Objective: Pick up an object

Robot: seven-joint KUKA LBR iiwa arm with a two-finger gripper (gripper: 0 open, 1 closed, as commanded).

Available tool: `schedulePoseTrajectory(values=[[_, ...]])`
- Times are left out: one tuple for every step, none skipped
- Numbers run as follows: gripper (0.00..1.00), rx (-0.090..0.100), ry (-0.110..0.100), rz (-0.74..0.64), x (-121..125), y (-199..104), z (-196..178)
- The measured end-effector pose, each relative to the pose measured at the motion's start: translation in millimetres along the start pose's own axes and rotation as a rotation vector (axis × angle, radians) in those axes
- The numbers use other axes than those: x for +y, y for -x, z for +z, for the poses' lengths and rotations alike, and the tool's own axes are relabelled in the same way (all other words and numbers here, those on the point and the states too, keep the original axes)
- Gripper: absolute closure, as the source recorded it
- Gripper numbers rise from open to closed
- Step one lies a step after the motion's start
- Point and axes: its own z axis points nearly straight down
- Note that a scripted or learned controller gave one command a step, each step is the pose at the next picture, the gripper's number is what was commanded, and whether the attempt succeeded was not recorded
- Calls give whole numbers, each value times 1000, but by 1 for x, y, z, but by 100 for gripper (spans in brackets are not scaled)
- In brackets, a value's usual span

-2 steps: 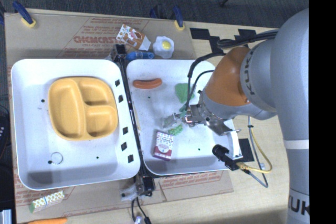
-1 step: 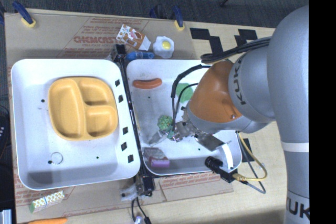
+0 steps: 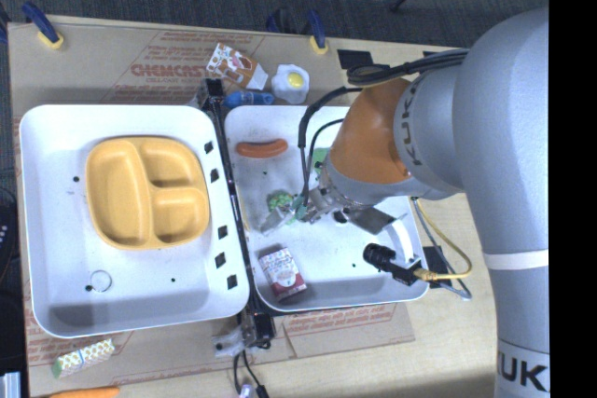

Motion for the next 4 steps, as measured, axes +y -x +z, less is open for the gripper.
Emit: schedulePoseTrajectory(values=[[0,0,0,-98,30,12,-47],[0,1,-2,41,-36,-11,-14],[0,-9,15,-57,-48,-25,-4],[0,2,2,295,-29,-5,-2]])
